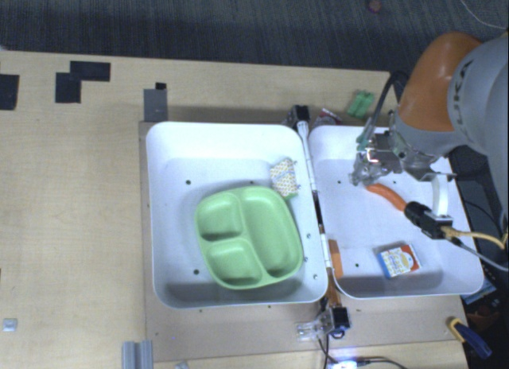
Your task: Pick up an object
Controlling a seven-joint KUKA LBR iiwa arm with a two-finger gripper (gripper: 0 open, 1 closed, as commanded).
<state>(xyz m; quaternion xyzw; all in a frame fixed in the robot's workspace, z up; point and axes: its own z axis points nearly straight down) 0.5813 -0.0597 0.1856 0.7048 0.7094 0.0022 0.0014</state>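
Note:
My gripper (367, 172) hangs low over the back of the right bin (350, 224), coming down from the grey wrist with its orange band. Just to its right an orange carrot-shaped object (386, 194) lies on the bin floor, its near end very close to the gripper tip. Whether they touch is unclear. A small blue, white and orange packet (398, 260) rests near the front of the same bin. In the left bin (171, 200) sit a green divided plate (248, 236) and a small patterned wrapper (283, 176) beside the plate's far right corner.
A thin orange-brown strip (334, 257) lies against the right bin's left wall. A green object (359, 105) sits on the bench behind the bins. The divider between the bins (315, 200) runs just left of the gripper.

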